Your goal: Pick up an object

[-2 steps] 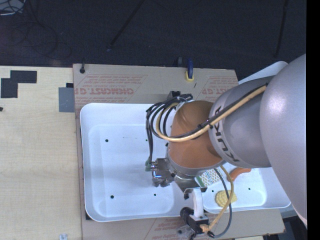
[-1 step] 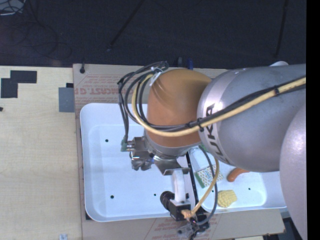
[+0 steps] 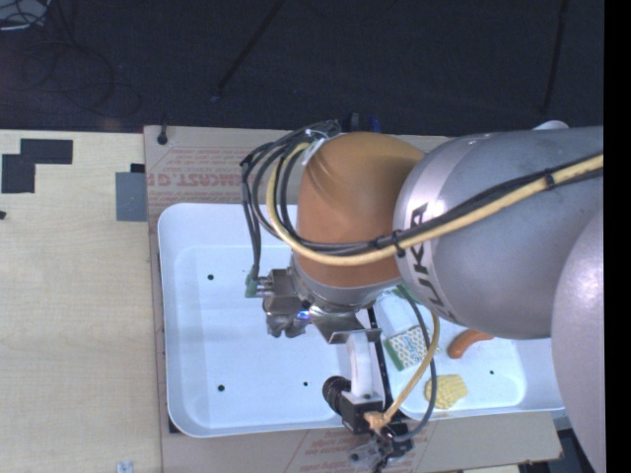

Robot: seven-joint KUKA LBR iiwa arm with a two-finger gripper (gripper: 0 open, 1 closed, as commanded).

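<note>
The grey arm with its orange band [image 3: 355, 205] reaches in from the right and hangs over the middle of a white bin [image 3: 202, 363]. My gripper [image 3: 292, 315] shows as grey metal parts just under the wrist, low over the bin floor. Nothing is visible in it. A yellow knobbly object [image 3: 449, 391] lies near the bin's front right. Behind it an orange object [image 3: 469, 341] pokes out from under the arm. A green and white checked packet [image 3: 406, 347] lies beside them, partly covered by cables.
The bin sits on brown cardboard [image 3: 197, 170]. A pale wooden bench top [image 3: 69, 313] with dark patches runs along the left. The bin's left half shows bare white floor with small dark dots. The arm hides the bin's right part.
</note>
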